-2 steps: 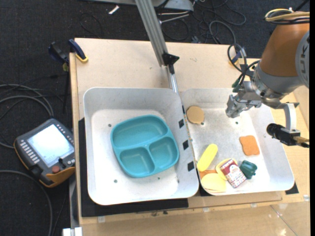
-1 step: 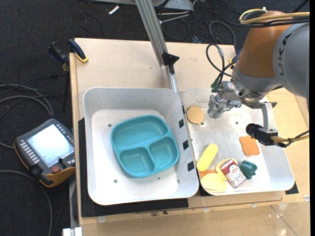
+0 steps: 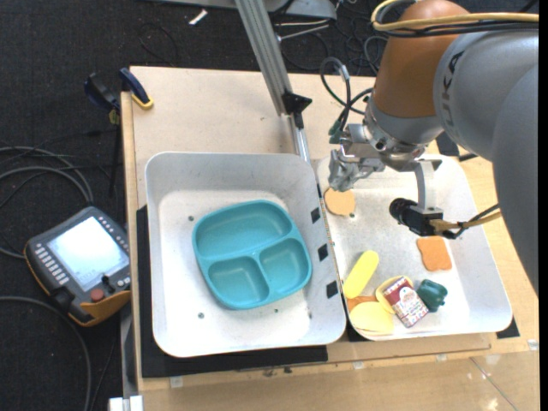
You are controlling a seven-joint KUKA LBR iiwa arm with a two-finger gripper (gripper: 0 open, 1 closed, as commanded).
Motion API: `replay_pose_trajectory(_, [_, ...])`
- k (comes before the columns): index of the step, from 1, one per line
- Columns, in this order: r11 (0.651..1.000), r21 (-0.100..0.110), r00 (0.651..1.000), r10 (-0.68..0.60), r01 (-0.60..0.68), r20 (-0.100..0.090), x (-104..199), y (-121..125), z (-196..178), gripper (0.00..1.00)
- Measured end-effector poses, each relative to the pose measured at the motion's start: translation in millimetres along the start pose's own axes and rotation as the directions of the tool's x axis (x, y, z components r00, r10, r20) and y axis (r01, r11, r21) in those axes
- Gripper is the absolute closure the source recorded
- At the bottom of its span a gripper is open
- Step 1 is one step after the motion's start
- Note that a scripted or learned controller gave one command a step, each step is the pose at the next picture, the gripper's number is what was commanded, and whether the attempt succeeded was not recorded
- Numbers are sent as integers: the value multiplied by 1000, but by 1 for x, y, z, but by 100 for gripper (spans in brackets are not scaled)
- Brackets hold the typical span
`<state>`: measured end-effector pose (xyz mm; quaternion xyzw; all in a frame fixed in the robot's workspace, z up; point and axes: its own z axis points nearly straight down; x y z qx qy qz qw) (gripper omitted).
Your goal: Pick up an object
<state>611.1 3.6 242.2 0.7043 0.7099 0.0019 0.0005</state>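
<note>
In the right bin [image 3: 479, 311], my gripper [image 3: 344, 176] hangs at the far left corner, just above a flat tan-orange round piece [image 3: 340, 203]; whether it touches the piece cannot be made out. Nearer the front of this bin lie a yellow banana-shaped piece [image 3: 360, 272], an orange slab [image 3: 435, 253], a red and white box [image 3: 404, 302], a dark green item [image 3: 432, 294] and a pale yellow disc [image 3: 372, 318]. The left bin [image 3: 171, 315] holds a teal divided plate [image 3: 251, 253].
A slanted metal pole [image 3: 267, 54] rises behind the wall between the two bins. A black fitting on a cable [image 3: 413, 216] hangs from the arm over the right bin. A teach pendant [image 3: 81, 264] lies on the floor to the left, and a blue and yellow clamp [image 3: 128, 88] grips the bench's far left corner.
</note>
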Motion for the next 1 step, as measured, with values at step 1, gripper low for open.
replay_pose_trajectory(1, [1000, 1, 1000, 0, 0, -1, 62, 14, -2, 100])
